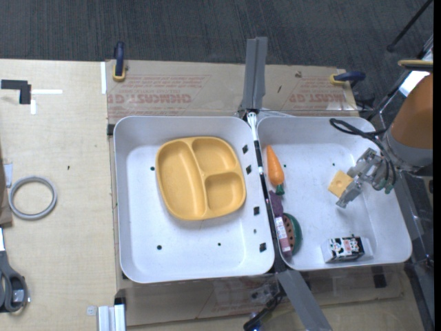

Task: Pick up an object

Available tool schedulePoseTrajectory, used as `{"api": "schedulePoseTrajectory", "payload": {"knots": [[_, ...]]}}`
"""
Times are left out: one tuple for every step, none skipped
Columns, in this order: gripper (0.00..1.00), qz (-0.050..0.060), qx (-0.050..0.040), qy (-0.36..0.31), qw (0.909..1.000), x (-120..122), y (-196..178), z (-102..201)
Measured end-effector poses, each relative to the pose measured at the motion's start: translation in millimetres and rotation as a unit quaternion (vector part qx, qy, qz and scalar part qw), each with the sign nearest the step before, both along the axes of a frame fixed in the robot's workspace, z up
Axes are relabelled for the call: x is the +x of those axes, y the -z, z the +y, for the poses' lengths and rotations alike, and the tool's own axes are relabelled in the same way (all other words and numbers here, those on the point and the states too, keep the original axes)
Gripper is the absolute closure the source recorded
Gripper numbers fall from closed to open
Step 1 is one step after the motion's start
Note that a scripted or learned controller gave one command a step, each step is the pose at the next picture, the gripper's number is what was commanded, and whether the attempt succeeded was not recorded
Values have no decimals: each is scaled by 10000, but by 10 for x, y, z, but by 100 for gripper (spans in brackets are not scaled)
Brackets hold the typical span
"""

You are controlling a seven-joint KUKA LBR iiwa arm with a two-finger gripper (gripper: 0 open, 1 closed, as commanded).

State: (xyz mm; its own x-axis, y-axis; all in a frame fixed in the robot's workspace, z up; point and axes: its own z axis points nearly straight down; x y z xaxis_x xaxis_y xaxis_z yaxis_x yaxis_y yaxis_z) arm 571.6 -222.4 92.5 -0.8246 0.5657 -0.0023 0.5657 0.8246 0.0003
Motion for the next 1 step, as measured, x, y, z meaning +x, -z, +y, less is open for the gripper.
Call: {"api": "schedulePoseTrajectory", "payload": {"knots": [[0,-16,-7,-1057,9944,479,-66,214]]}}
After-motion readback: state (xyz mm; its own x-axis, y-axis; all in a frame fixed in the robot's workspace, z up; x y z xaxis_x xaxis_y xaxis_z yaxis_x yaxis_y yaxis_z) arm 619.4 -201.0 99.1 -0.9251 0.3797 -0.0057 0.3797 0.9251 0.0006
